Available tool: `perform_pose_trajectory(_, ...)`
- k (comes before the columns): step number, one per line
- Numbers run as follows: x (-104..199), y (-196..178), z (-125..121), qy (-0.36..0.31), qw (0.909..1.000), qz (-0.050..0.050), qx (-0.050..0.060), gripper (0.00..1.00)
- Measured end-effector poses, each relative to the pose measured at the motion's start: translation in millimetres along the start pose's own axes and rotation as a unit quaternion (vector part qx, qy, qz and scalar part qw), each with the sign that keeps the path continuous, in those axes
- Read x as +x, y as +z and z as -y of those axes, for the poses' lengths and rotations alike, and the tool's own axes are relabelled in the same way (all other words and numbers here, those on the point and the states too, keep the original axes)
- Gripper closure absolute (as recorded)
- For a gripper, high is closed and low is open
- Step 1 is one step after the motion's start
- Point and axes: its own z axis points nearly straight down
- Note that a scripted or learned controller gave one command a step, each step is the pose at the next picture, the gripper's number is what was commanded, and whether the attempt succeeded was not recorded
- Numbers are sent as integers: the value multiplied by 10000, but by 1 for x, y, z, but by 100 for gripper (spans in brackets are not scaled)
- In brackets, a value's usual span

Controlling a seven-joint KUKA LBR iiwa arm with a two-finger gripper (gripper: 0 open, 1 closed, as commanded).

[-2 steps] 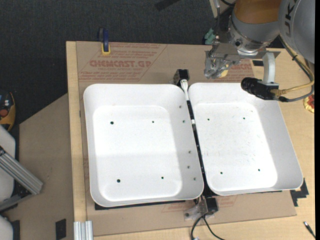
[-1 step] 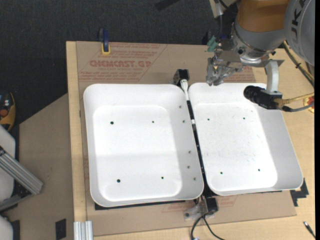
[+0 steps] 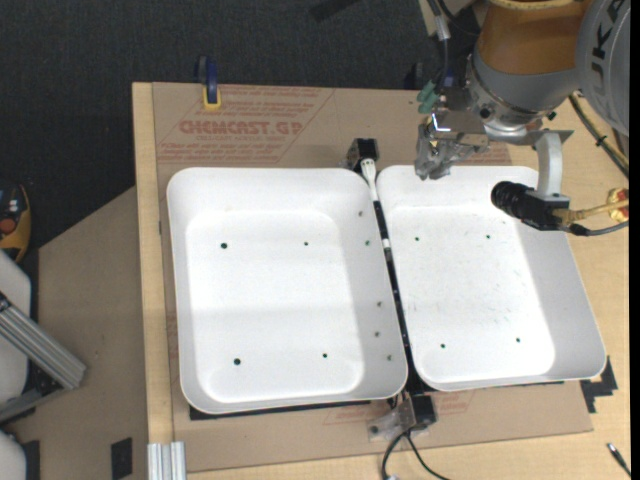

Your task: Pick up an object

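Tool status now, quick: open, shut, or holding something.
Tool: above the far edge of the right bin; whether it is open or shut cannot be told, and nothing can be seen held in it.

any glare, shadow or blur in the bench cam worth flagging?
Camera view: left bin has a brighter band across its lower floor with a dimmer upper half; the whites are near blown out. The arm casts soft shade on the right bin near its top edge. The tool looks slightly soft; the bin rims are sharp.
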Motion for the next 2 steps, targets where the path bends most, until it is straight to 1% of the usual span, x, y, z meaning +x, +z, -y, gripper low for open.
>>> perform_pose_trajectory(1, -7, -10, 10, 0, 10000, 1, -8, 100)
perform_pose_trajectory(2, -8, -7, 16, 0, 10000, 1, -3, 100)
